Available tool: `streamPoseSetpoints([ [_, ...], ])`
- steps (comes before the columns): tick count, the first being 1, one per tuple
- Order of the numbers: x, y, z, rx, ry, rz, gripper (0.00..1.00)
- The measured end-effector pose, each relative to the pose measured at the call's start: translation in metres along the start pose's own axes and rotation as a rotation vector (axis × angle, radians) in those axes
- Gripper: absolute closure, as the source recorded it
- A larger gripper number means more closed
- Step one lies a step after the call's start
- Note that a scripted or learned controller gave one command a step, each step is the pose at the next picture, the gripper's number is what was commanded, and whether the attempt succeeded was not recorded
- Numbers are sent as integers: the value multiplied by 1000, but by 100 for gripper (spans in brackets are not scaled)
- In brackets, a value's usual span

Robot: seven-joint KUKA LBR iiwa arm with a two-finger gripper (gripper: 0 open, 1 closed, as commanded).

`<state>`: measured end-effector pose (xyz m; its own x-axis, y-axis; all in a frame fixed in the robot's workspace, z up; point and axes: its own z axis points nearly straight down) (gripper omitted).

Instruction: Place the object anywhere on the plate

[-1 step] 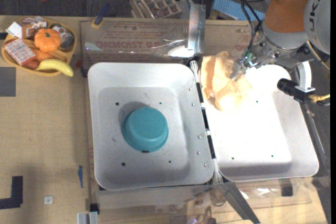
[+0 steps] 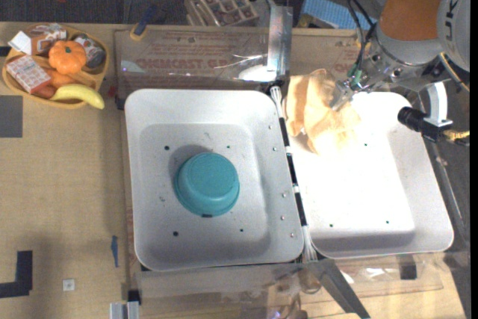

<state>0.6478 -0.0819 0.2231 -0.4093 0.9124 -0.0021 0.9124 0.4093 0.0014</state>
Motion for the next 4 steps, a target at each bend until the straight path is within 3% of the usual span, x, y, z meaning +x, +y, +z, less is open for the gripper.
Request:
streamPoseSetpoints([
  [1,50,-15,1,2,3,-398,100],
  [3,135,-9,3,-2,4,-1140,100],
  [4,177,-16,10,-1,4,-1145,100],
])
